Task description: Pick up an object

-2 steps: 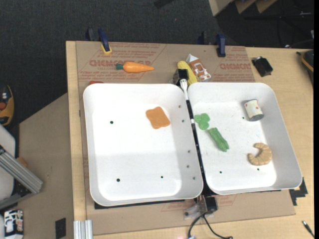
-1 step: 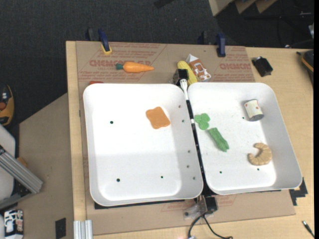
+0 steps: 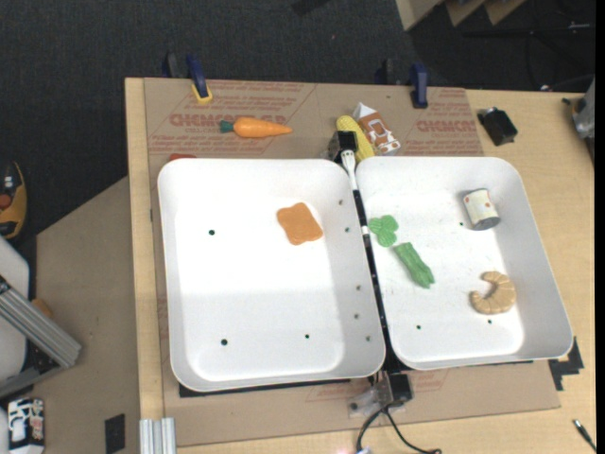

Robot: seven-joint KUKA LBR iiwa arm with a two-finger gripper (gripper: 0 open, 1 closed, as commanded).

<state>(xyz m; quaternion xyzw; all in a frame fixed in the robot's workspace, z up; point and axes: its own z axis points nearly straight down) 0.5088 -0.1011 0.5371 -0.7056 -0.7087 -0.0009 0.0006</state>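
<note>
Two white bins side by side on cardboard-covered bench (image 3: 151,253). Left bin (image 3: 236,348): orange flat piece (image 3: 300,223) alone, mid-upper. Right bin (image 3: 529,329): green piece (image 3: 406,253), long axis diagonal, near divider; croissant (image 3: 493,293); small cylinder (image 3: 479,208). Carrot (image 3: 257,129) outside, behind the bins. Gripper state: cannot tell. Dark carpet around.

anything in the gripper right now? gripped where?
Cannot be told from this view. The orange piece lies loose in the left bin; the green piece, croissant and small can lie in the right bin.
</note>
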